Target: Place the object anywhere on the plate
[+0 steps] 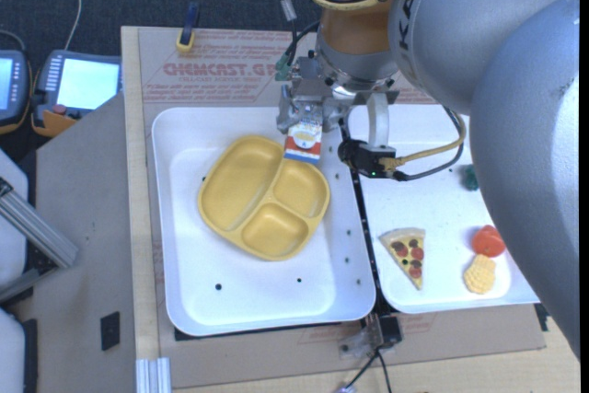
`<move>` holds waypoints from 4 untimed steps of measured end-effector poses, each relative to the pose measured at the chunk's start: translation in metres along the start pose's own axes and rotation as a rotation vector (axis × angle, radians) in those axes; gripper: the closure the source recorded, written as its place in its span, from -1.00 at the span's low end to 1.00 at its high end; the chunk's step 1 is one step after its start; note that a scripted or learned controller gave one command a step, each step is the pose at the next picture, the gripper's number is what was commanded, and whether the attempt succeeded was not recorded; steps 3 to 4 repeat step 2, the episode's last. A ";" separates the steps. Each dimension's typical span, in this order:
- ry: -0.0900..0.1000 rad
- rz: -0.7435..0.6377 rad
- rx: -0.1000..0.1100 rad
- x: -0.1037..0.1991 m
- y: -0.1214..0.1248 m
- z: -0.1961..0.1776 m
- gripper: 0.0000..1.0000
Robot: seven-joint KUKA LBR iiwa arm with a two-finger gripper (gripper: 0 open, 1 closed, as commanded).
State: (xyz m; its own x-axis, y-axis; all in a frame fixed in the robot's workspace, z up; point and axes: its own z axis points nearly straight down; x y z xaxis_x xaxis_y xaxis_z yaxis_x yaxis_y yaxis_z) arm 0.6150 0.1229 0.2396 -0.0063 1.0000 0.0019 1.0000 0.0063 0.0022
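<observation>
You are seeing the gripper (pixel 304 126) gripping a small carton (pixel 303 144) between its fingers, hanging just over the far edge of the yellow plate (pixel 264 196) in the left bin (pixel 184 290).

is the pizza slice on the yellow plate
No, the pizza slice lies in the right bin, beside a red piece and a yellow piece, while the yellow plate sits in the left bin.
</observation>
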 end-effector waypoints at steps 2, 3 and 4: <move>-0.002 0.005 0.005 0.041 -0.006 0.017 -1.00; -0.002 0.005 0.005 0.041 -0.006 0.017 -1.00; -0.002 0.005 0.005 0.041 -0.006 0.017 -1.00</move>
